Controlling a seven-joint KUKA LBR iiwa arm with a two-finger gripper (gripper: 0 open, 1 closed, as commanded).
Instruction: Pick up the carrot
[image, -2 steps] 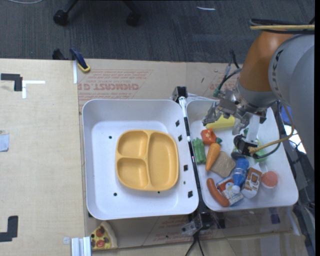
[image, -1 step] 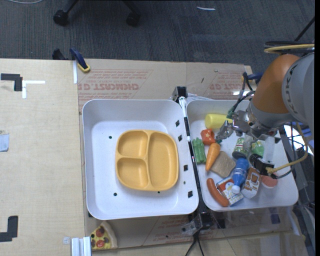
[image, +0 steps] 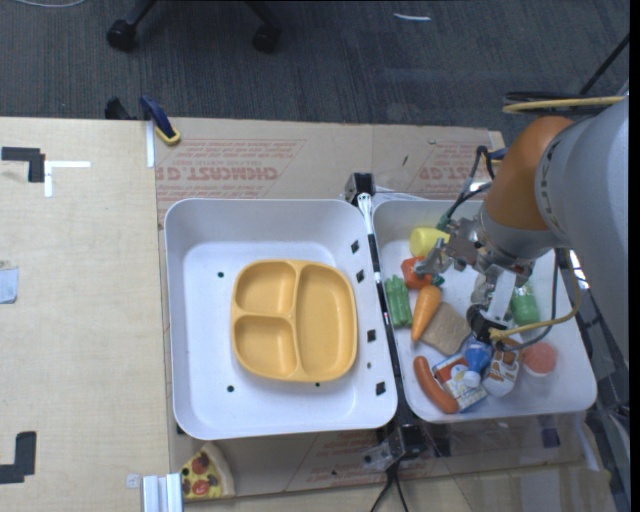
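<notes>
Two white bins (image: 190, 330) sit side by side, the left one holding one yellow divided plate (image: 296, 320). The right one holds one carrot (image: 426, 309), one sausage (image: 434, 386) and one slice of bread (image: 446, 330).

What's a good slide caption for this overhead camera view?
Gripper hovering over the right bin beside the carrot; yellow divided plate in the left bin.

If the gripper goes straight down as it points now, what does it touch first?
Probably the bare floor of the right bin, just right of the carrot. The gripper hangs slightly beside the carrot, though depth is unclear from above.
</notes>
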